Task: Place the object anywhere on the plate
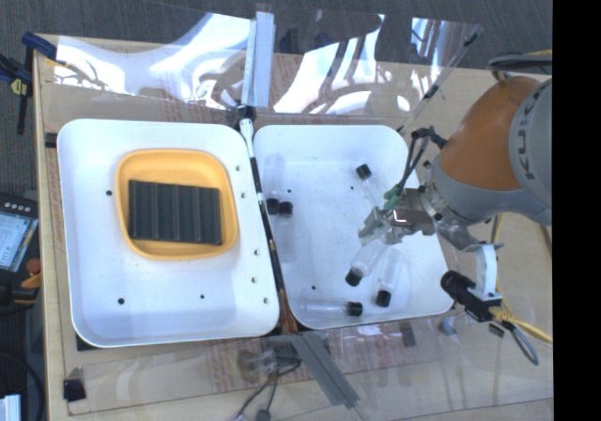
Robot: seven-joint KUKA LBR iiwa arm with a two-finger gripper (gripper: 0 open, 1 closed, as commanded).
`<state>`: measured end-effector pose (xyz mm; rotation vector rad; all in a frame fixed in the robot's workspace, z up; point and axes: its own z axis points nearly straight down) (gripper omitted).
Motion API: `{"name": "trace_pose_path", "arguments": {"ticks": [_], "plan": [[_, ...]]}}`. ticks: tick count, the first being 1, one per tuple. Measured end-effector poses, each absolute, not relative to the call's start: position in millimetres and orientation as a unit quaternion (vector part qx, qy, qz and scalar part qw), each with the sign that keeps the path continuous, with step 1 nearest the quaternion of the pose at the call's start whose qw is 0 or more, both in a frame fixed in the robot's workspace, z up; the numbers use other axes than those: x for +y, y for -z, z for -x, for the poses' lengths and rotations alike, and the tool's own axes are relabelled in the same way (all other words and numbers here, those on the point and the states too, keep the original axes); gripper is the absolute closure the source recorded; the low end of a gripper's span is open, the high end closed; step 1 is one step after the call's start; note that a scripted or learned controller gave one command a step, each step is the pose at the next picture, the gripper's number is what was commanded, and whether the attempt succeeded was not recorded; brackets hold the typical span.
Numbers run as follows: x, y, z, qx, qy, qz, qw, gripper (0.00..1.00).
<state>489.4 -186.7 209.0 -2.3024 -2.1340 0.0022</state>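
Currently I see my gripper [383,226] low in the right bin [319,142], directly over a clear vial [366,264] lying diagonally, plate [174,170] well to its left; grip state undeterminable.

Yellow plate [174,165] with dark ribbed centre, 2 white bins [84,297] — orange-banded grey arm [498,156]

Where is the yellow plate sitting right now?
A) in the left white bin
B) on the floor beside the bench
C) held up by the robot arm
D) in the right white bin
A: the yellow plate, with its dark ribbed centre, lies flat in the left bin, while the gripper is over the right bin among small clear bottles with black caps.
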Motion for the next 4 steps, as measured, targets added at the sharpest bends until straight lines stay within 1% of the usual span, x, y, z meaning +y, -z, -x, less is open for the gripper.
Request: {"name": "trace_pose_path", "arguments": {"ticks": [1, 2, 3, 4], "plan": [[-186.8, -209.0, -489.4, -0.68, -0.0007, 0.733, 0.001, 0.0], [-200.4, -200.0, -476.7, -0.798, -0.0003, 0.603, 0.002, 0.0], [-174.1, -192.7, -476.7, -0.876, -0.0002, 0.482, 0.002, 0.0], [-146.8, -210.4, -477.5, -0.931, -0.0002, 0.366, 0.0, 0.0]]}}
